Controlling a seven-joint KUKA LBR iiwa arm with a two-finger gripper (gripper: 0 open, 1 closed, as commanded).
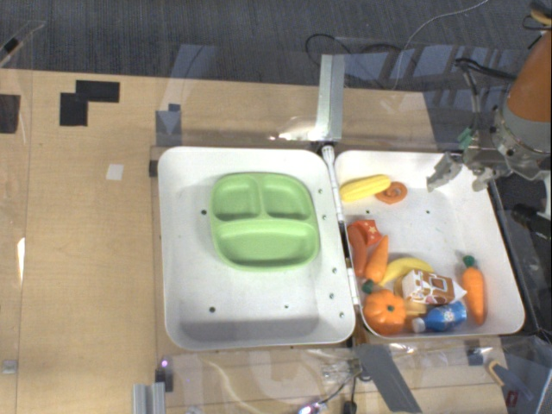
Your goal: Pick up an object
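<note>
- Bench [78, 257]: light wood top, clear sheet over it.
- 2 shallow white bins side by side, touching, toward bench's right half: left bin [185, 309], right bin [448, 218].
- Black marks [86, 100] nr far-left corner.
- Metal upright [330, 97] at far edge, btwn the bins.

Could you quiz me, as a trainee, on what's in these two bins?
1. True or false: the green divided plate lies in the left bin.
2. Which sits nearest the gripper? A) pumpkin B) corn cob C) blue bottle
3. Fill in: the carrot lies by the right bin's ____ wall.

Key: 1 true; 2 B; 3 right.
</note>
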